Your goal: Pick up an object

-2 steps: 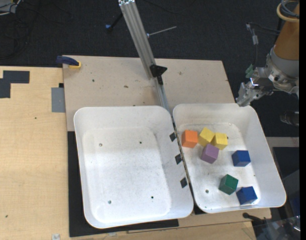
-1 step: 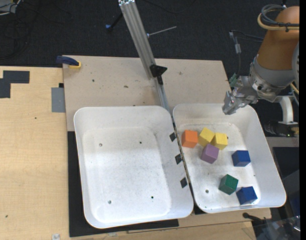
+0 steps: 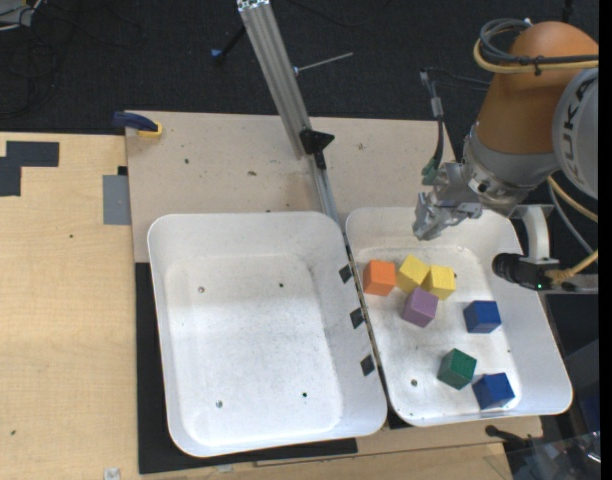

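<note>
Broadly, we start with the bench (image 3: 236, 158), which carries two shallow white bins side by side. We see the left bin (image 3: 186, 238) with a bare white floor, and the right bin (image 3: 546, 368) holding all the blocks. Above the right bin's far edge hangs the arm (image 3: 531, 98), its orange band prominent over the wrist. A slanted metal rail (image 3: 281, 68) runs down from the top of the view to the gap between the bins.

Next down in size, the gripper (image 3: 431, 223) hovers over the rear of the right bin, apart from every block. We see nothing between its fingers, but whether they are spread or closed we cannot tell from this angle.

Then the blocks. An orange cube (image 3: 380, 277), a yellow cube (image 3: 414, 270) and a second yellow cube (image 3: 443, 280) sit in a tight row, with a purple cube (image 3: 419, 307) touching them from the front. A blue cube (image 3: 481, 315) lies just to the right, and a green cube (image 3: 456, 367) and another blue cube (image 3: 494, 389) rest near the front rim.

We judge this to be the approach step, with nothing picked yet. The next move calls for choosing a target and descending. The crowded row leaves little room for fingers, so a lone cube looks easier.
</note>
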You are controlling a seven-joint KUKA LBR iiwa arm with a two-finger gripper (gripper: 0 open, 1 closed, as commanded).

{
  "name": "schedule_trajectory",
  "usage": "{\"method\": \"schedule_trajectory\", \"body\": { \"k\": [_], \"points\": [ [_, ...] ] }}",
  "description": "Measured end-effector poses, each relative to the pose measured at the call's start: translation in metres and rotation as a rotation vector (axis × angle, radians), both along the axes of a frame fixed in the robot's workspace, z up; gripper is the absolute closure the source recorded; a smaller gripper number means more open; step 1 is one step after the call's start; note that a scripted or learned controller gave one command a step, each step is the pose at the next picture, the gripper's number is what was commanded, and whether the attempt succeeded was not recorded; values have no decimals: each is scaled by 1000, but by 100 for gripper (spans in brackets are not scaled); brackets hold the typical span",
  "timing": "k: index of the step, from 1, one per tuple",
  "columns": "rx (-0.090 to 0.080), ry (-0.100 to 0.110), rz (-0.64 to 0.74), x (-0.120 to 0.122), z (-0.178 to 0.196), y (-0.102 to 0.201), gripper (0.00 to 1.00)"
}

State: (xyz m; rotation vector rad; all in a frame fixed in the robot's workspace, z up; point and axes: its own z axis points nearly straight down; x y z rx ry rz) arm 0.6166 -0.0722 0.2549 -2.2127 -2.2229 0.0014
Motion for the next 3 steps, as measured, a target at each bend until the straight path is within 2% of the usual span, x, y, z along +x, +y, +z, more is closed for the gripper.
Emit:
{"method": "schedule_trajectory", "body": {
  "k": [2,3],
  "points": [
    [-1,2,-1,-21,-27,95,100],
    [-1,2,0,-35,-18,145,100]
  ]
}}
